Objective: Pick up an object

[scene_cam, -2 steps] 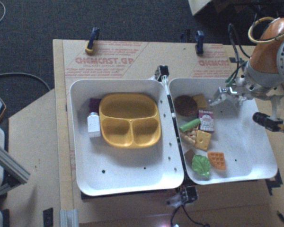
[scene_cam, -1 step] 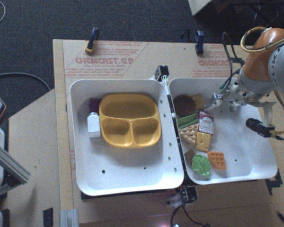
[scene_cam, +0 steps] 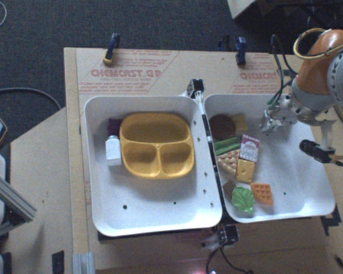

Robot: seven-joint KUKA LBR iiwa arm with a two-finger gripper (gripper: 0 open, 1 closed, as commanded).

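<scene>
You're looking down on a bench (scene_cam: 143, 70) of pale board with red printed lettering, clamped at its far edge, and on it two shallow white bins side by side. The left bin (scene_cam: 154, 210) holds a yellow divided tray (scene_cam: 156, 144) with three compartments, set toward the bin's far half; a small white bottle (scene_cam: 113, 150) stands just beside the tray's left edge, and something dark purple (scene_cam: 114, 125) peeks out behind the bottle.

The right bin (scene_cam: 308, 181) carries the arm's working end and a cluster of play food along its left side. Your arm (scene_cam: 326, 67) comes in from the right, its orange band high at the upper right edge, and the gripper (scene_cam: 272, 120) hangs over the far part of this bin — nothing sits between its fingers that you can see, and whether they are spread or closed I cannot tell at this size.

The pickable things lie well apart from the gripper, to its left and nearer you: a dark brown round piece (scene_cam: 222, 125) at the far left, a green strip (scene_cam: 226, 146) below it, a small red-and-white carton (scene_cam: 249, 148) touching a yellow cheese wedge (scene_cam: 245, 170), a pale cracker-like piece (scene_cam: 228, 162) beside them, then a green leafy piece (scene_cam: 243, 200) and an orange waffle square (scene_cam: 262, 193) nearest the front wall.
</scene>
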